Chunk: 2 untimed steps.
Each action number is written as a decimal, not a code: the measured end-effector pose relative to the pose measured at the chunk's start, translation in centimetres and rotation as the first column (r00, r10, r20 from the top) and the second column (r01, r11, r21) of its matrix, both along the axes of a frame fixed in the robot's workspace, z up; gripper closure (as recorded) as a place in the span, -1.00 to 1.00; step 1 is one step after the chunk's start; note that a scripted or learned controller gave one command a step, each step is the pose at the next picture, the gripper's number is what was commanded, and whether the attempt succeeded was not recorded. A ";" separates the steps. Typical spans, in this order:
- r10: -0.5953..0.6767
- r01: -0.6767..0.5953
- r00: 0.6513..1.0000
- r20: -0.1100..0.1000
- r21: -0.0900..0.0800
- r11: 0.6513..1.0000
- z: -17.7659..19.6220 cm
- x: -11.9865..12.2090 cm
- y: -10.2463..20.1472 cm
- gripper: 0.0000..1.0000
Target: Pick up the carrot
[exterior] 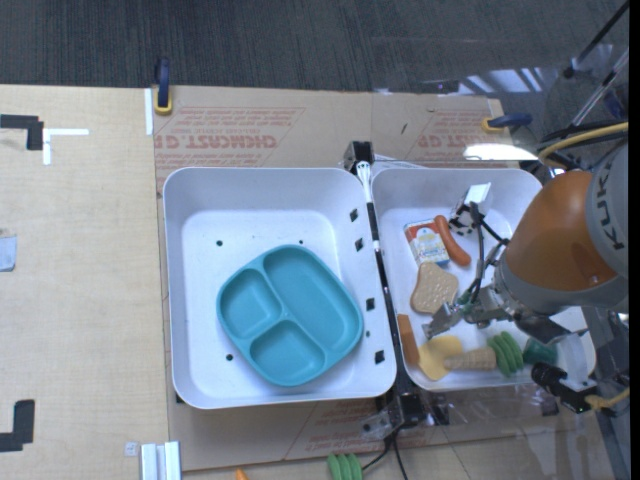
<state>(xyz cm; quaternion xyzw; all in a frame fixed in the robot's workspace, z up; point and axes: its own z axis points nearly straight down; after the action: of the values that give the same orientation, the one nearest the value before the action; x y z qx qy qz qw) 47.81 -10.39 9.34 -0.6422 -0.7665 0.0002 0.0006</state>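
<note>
Lying along the right bin's (520, 180) left wall, the carrot (407, 339) sits just beside the gripper (447, 314), whose opening I cannot tell.

A teal divided plate (290, 314) lay in the left bin (185, 298). The right bin (400, 193) held a biscuit (434, 289), a sausage (452, 241), a yellow piece (440, 354) and a green item (506, 353) near its front.

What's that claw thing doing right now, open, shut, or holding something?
Gripper: over the right bin, above the toy food; whether open or shut cannot be told.
</note>
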 end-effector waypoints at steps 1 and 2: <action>-0.089 0.089 0.996 0.001 0.000 0.996 -0.2 0.0 0.1 -1.00; 0.167 -0.167 0.986 0.001 0.000 0.986 -0.2 0.1 0.9 -1.00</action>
<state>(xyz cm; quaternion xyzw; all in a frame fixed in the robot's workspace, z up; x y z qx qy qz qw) 47.88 -9.52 9.14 -0.5758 -0.8176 -0.0003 0.0001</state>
